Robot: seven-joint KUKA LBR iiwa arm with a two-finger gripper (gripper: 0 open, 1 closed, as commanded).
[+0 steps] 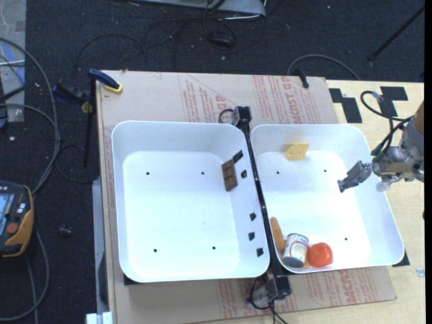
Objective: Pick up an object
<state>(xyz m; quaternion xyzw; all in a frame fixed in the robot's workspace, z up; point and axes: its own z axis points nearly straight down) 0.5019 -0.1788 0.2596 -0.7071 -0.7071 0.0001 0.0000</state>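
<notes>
Camera view: end effector (354, 178) hovers over the right bin (378, 214), finger state unclear, holding nothing visible. Approach step, seemingly. Tomato (320, 254) and can (295, 249) sit in the near corner; next it must descend.

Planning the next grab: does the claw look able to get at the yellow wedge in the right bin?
Probably yes. The yellow wedge lies alone near the far wall, nothing lies between it and the claw, which hangs over the same bin.
</notes>
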